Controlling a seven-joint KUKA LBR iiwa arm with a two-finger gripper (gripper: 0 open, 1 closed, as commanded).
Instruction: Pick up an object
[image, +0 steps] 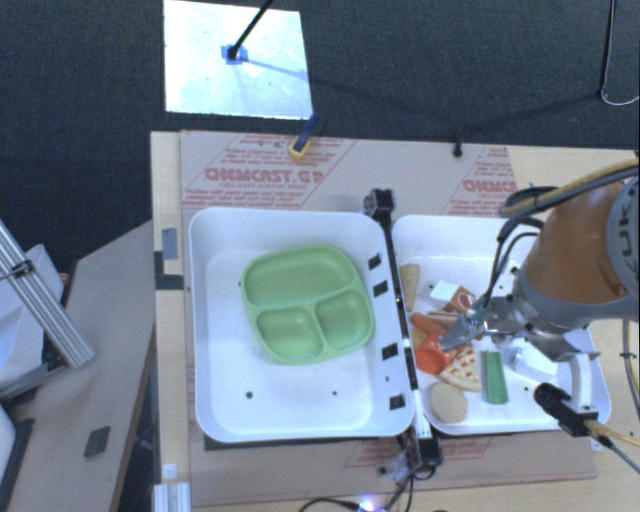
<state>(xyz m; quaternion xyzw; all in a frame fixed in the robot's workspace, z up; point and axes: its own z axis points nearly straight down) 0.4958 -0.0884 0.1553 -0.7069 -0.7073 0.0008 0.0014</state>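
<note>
On the worktop (250, 160), the left bin (215, 400) holds a green divided plate (305, 303), lying flat toward the bin's upper middle with its three compartments facing up. A row of black clips runs down the seam where the two bins meet. The right bin (445, 232) carries a cluster of toy food along its left half: a tan bread-like piece (410, 281) near the seam, a small red-and-white box (456, 299), a red sausage-like piece (432, 324), a red pepper-like piece (430, 357) just below it, a pizza slice (462, 375), a round beige cookie-like piece (448, 403) near the lower rim, and an upright-lying green stick (494, 376) just right of the pizza slice. The gripper (462, 333) sits low over this cluster, its tips at the sausage and pizza pieces; whether it is open or closed cannot be told from here. The grey and orange arm (580, 250) reaches in from the right.
</note>
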